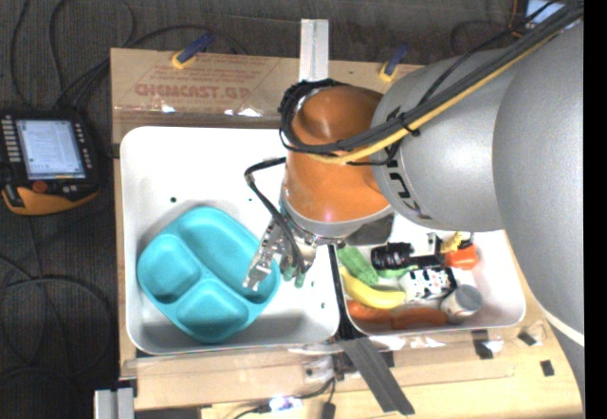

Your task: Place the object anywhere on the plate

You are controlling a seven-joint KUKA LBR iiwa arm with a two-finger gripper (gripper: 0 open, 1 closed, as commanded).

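Two bins are set side by side on the worktop [218,95]. In the left bin [190,156], a divided plate [199,280] is placed toward the near left corner. In the right bin [493,308], a banana [372,294] and other items are crowded together. A handheld pendant [45,163] is laid on the floor, left of the worktop.

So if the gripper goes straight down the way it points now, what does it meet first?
Probably the right rim of the teal plate: the gripper hangs over that edge, though its height is unclear.

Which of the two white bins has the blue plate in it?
The left bin does. The blue plate lies in its lower part, with the gripper at the plate's right edge. The right bin holds a banana and other toy food instead.
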